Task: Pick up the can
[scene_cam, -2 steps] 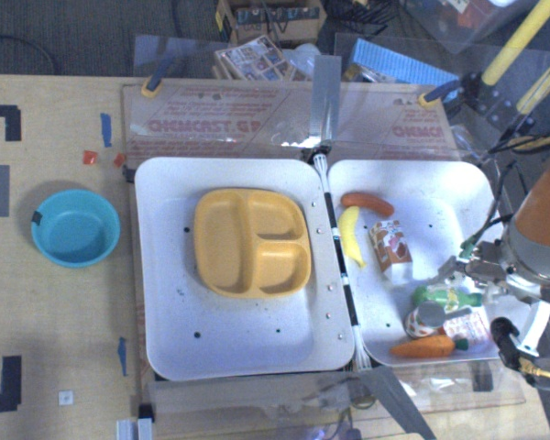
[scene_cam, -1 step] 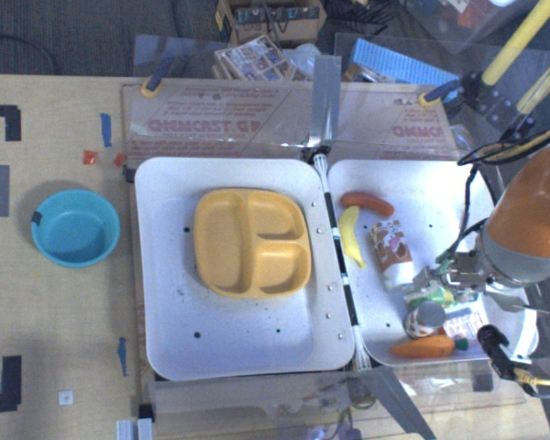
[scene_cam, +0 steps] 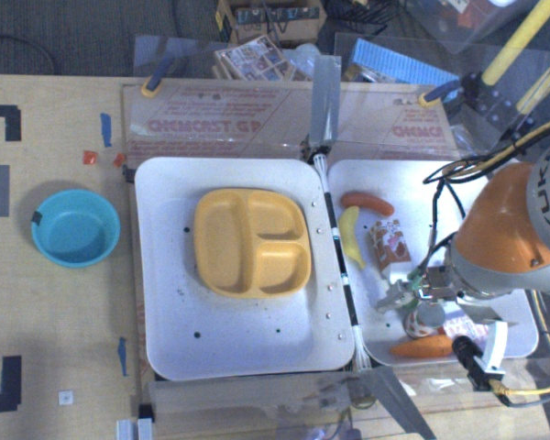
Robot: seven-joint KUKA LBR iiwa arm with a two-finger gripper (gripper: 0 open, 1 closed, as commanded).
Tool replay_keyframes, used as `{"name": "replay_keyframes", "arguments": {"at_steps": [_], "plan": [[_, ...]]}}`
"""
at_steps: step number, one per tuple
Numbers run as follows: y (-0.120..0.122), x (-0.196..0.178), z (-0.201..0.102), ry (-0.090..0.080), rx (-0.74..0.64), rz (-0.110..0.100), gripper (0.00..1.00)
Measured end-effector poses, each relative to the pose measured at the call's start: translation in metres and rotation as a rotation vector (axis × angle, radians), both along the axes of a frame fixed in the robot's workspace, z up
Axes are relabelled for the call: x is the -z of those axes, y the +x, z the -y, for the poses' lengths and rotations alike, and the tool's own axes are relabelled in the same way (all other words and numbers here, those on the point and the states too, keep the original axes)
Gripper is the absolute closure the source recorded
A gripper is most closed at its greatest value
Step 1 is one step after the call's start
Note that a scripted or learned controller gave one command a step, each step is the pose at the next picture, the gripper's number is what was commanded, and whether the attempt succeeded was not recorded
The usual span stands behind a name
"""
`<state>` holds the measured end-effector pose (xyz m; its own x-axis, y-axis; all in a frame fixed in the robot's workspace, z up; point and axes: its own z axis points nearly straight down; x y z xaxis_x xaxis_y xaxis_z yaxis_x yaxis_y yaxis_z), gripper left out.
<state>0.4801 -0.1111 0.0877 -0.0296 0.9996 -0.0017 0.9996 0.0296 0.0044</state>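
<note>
Noted can (scene_cam: pixel 390 246) on its side in right bin (scene_cam: pixel 403 177), just right of banana (scene_cam: pixel 350 235), long axis near-to-far, lying just far-left of gripper (scene_cam: pixel 411 302); cannot tell claw apart or together.

yellow divided plate (scene_cam: pixel 252 243) in left bin (scene_cam: pixel 165 337) | blue bowl (scene_cam: pixel 75 227) on bench | banana (scene_cam: pixel 350 235), carrot (scene_cam: pixel 423 346) in right bin (scene_cam: pixel 412 177)

Two white bins (scene_cam: pixel 165 337). One yellow divided tray (scene_cam: pixel 252 242) in left bin. In right bin: one hot dog (scene_cam: pixel 367 203), one banana (scene_cam: pixel 351 235), one brown packet (scene_cam: pixel 390 246), one carrot (scene_cam: pixel 422 346). One blue bowl (scene_cam: pixel 75 227) on bench. One arm, one gripper (scene_cam: pixel 412 302).
</note>
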Motion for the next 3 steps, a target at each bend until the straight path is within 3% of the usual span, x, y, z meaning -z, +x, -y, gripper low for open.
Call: {"name": "replay_keyframes", "arguments": {"at_steps": [1, 2, 3], "plan": [[0.001, -0.011, 0.001, -0.001, 0.003, 0.006, 1.0], [0.001, -0.011, 0.001, -0.001, 0.003, 0.006, 0.0], [0.046, -0.037, 0.082, -0.002, -0.192, -0.001, 0.0]]}}
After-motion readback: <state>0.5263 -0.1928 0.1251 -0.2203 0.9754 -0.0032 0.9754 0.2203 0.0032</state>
